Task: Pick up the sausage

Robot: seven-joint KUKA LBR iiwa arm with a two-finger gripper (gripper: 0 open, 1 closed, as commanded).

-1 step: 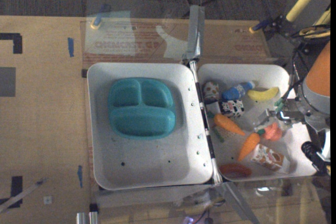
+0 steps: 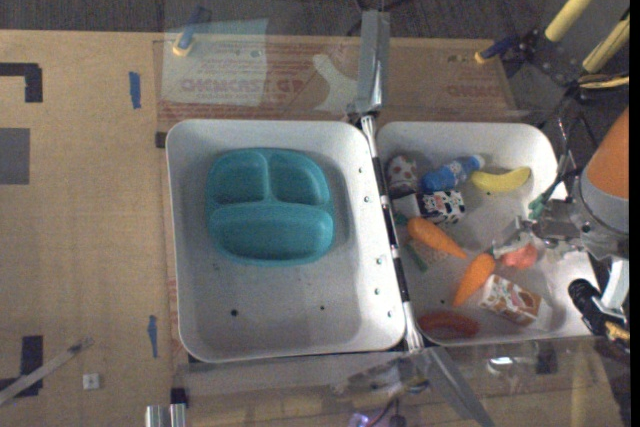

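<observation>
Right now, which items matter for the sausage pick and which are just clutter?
Job: sausage at the right bin's front edge; gripper over that bin.

Clutter: banana, two carrots, blue bottle, cow-print carton, juice box, teal tray in the left bin.

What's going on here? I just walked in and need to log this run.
A grey robot arm with an orange band reaches in from the right over the right white bin, which holds toy food. Its gripper sits above the bin's right side, near a pink toy. The dark red sausage lies at the bin's front edge, apart from the gripper and not picked up. The left white bin holds a teal divided plate.
</observation>
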